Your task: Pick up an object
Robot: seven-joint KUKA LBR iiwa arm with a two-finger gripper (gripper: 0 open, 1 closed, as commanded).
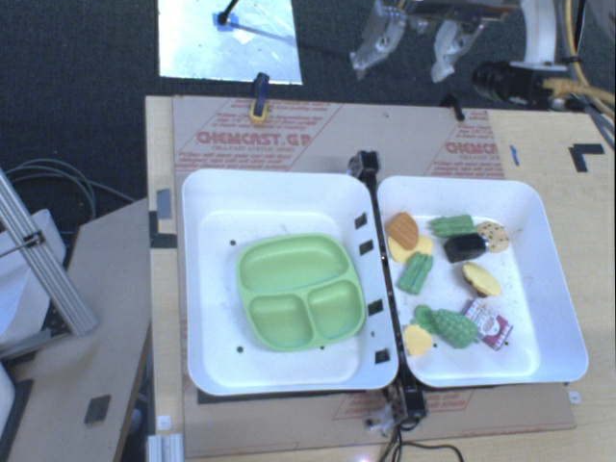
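Note:
My gripper hangs high at the top of the view, above the bench's far edge and well clear of both bins. Its two pale fingers are spread apart with nothing between them. In the right bin lie several small toy foods: a brown bread piece, a green pickle, a green leafy piece, a black block, a cookie, a yellow-brown wedge, a bumpy green vegetable, a yellow piece and a red-white packet.
The left bin holds a green three-compartment plate. A black divider clip strip runs between the bins. A shiny metal sheet lies beyond the bench at the top left.

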